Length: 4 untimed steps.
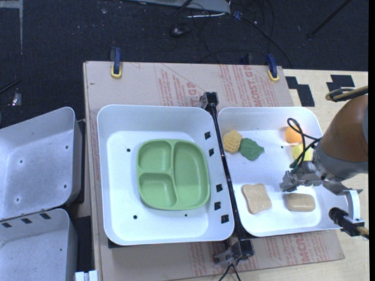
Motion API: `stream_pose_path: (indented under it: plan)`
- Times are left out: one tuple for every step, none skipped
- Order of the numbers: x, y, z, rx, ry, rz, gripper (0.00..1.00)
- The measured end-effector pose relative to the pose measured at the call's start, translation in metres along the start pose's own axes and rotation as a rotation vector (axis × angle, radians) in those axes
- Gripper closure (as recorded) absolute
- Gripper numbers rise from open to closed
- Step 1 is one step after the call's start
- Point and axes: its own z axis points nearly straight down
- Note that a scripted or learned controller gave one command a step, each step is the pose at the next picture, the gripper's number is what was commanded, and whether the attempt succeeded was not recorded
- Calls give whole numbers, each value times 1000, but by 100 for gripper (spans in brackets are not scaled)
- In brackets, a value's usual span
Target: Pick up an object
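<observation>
Bench (152, 86): one, a brown board carrying everything below, with two clamps on its far edge, both blue and yellow.

White bins: two, side by side. The left bin (111, 157) and the right bin (258, 119) meet along a black divider.

Green tray (173, 174): one, with three compartments, lying flat in the middle of the left bin.

My arm (348, 139): one, reaching over the right edge of the right bin.

My gripper (291, 182): one, low over the right bin's floor, towards its near right corner, just beside the far left corner of the tan block. I cannot tell from this angle how my fingers stand or whether anything is between them.

Toast slice (256, 198): one, pale brown, flat near the near edge of the right bin, left of my gripper.

Tan block (300, 202): one, rounded, close to the bin's near right corner.

Green leafy piece (251, 149): one, in the bin's far half, touching the yellow piece or very nearly so.

Yellow ridged piece (232, 140): one, by the bin's left edge.

Orange piece (292, 134): one, by the far right corner, partly behind a black cable.

Yellow-green piece (299, 152): one, possibly a fruit, mostly hidden by my wrist.
</observation>
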Motion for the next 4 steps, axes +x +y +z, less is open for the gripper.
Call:
stream_pose_path:
  plan:
    - [7,7,-47,-4,-2,-6,100]
    - [8,4,-90,-4,-2,-5,100]
    - [8,5,-100,-2,-1,-5,100]
    - [60,0,-98,2,3,-9,100]
